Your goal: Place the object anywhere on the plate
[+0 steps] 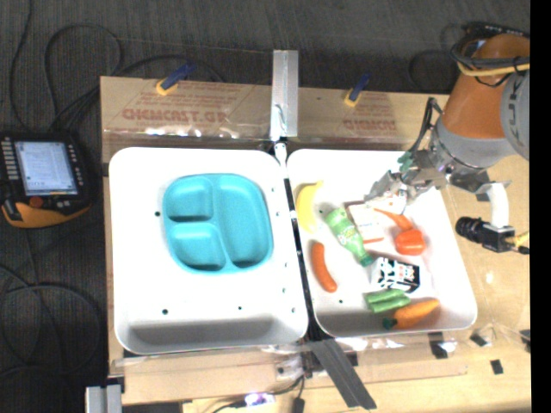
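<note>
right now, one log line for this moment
gripper over right bin | nothing seen held | plate in left bin bare

Illumination is even and fairly bright, diffuse, from overhead. The two white bins read near overexposed, with little surface detail on their walls. Shadows are soft and short; a faint one lies under the rim of the blue plate, well away from the jaws. Glare streaks the clear plastic sheet at the table's far edge. The dark carpet is underexposed. Overall sharpness is moderate; small items beside the jaws look slightly soft.
</note>
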`<state>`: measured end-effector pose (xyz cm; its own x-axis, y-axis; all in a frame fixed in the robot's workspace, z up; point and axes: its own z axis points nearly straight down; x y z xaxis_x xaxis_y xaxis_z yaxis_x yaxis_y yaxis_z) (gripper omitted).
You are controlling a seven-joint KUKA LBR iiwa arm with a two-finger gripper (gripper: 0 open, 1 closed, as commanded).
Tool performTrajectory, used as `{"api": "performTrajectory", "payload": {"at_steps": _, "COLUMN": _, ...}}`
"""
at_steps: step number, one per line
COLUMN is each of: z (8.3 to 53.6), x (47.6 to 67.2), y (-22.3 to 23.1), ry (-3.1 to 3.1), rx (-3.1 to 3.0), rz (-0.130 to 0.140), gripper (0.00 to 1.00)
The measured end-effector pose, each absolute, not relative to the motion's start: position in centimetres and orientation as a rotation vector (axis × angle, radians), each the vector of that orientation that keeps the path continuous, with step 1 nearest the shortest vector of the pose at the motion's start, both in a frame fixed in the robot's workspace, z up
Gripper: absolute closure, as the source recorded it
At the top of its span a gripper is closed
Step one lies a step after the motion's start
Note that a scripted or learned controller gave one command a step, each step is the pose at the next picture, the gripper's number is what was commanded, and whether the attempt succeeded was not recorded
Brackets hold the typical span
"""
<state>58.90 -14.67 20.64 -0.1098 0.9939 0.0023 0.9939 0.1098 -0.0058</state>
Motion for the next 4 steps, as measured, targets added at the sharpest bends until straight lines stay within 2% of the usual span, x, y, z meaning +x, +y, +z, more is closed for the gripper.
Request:
{"api": "performTrajectory", "payload": {"at_steps": 1, "z": 18.0, "x": 61.9, "y": -8.2, "ry": -2.345, "rx": -2.083, "rz": 0.009, "gripper": 1.00}}
{"api": "performTrajectory", "payload": {"at_steps": 2, "z": 18.1, "x": 63.4, "y": -1.7, "ry": -2.465, "rx": -1.950, "rz": 0.012, "gripper": 1.00}}
{"api": "performTrajectory", "payload": {"at_steps": 3, "z": 24.2, "x": 62.6, "y": -2.4, "ry": -2.445, "rx": -1.967, "rz": 0.008, "gripper": 1.00}}
{"api": "performTrajectory", "payload": {"at_steps": 4, "z": 22.4, "x": 61.7, "y": 6.2, "ry": -2.422, "rx": -1.994, "rz": 0.010, "gripper": 1.00}}
